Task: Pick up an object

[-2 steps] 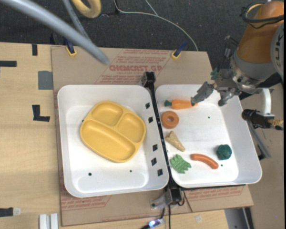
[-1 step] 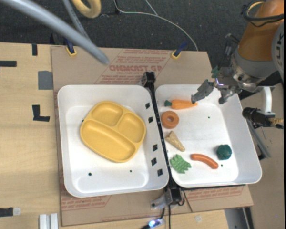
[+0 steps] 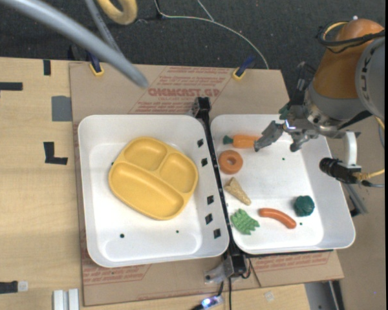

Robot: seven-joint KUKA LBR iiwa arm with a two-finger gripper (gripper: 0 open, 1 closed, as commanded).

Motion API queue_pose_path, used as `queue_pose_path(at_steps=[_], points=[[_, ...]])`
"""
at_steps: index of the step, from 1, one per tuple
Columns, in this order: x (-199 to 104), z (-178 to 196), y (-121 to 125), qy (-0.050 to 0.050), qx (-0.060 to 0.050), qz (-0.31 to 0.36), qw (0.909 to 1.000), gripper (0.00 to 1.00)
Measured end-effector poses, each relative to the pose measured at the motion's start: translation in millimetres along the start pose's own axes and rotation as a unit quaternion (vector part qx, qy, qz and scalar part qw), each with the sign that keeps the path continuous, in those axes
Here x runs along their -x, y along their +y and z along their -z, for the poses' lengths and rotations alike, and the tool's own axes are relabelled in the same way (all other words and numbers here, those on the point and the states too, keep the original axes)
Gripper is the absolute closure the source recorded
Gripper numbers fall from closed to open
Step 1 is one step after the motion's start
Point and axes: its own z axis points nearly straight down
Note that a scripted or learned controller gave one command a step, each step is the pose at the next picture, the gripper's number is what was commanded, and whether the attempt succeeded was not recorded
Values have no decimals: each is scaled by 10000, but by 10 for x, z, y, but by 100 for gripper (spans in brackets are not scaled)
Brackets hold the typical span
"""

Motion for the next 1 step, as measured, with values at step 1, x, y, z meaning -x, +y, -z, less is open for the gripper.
queue_pose_path(at_steps=[1], points=[[-38, -499, -84, 3, -4, 4, 10000, 0]])
